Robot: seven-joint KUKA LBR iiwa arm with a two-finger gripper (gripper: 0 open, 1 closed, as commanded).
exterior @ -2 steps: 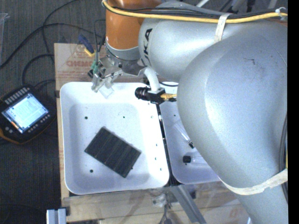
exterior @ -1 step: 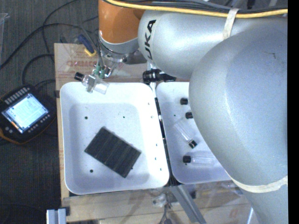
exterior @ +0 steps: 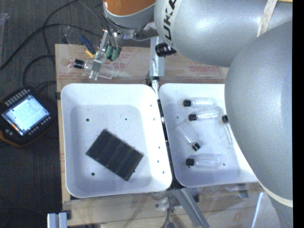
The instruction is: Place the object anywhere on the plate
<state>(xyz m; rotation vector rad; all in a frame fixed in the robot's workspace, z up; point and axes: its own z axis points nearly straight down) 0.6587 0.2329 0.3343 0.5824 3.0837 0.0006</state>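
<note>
Bright even light, glare on bins (exterior: pixel 71 127)

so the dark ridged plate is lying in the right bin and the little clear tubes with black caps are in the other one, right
Not quite: the bins are swapped. The camera view shows the dark ridged plate lying in the left bin, while the clear tubes with black caps are in the right bin.

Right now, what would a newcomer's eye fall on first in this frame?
The huge grey arm with its orange band fills the top and right. Below it, a dark ridged plate lies in the left bin, and clear black-capped vials lie scattered in the right bin. The gripper hovers beyond the bins, gripping a vial.
</note>
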